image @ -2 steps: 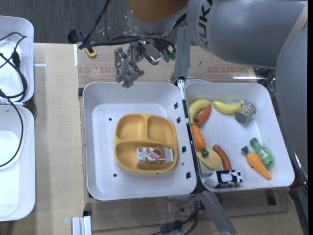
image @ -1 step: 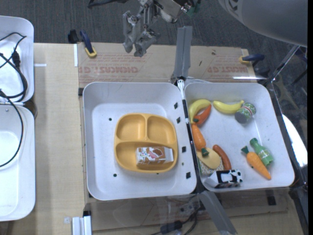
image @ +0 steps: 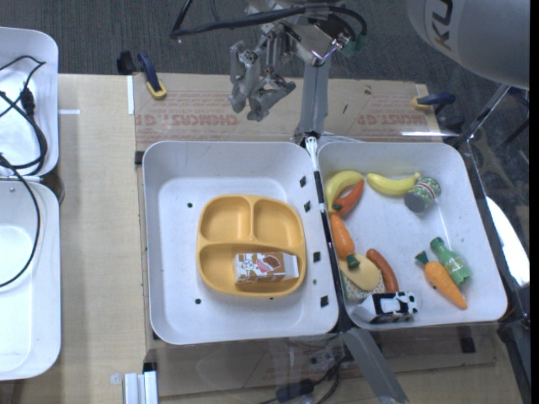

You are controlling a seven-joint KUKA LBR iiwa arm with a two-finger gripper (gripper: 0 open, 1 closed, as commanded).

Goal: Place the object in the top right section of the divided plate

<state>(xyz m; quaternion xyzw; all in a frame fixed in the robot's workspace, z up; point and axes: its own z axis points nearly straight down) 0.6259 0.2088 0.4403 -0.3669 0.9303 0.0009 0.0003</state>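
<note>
A yellow divided plate (image: pixel 210 251) lies in the left bin (image: pixel 168 225). A small white and brown printed carton (image: pixel 266 268) lies flat in the plate's wide bottom section. The top right section (image: pixel 278 222) and the top left section (image: pixel 226 222) hold nothing. My gripper (image: pixel 255 99) hangs high over the bench behind the left bin's far rim, well away from the plate. It is open, with nothing between its fingers.
The right bin (image: pixel 480 225) holds two toy bananas (image: pixel 389 182), carrots (image: pixel 444 284), a red chili (image: pixel 349 199), a sausage (image: pixel 383 269), a green bottle (image: pixel 450 259), a grey-green ball (image: pixel 421 194) and a black and white toy (image: pixel 394 305). Clamps (image: pixel 150 76) sit at the bench's back edge.
</note>
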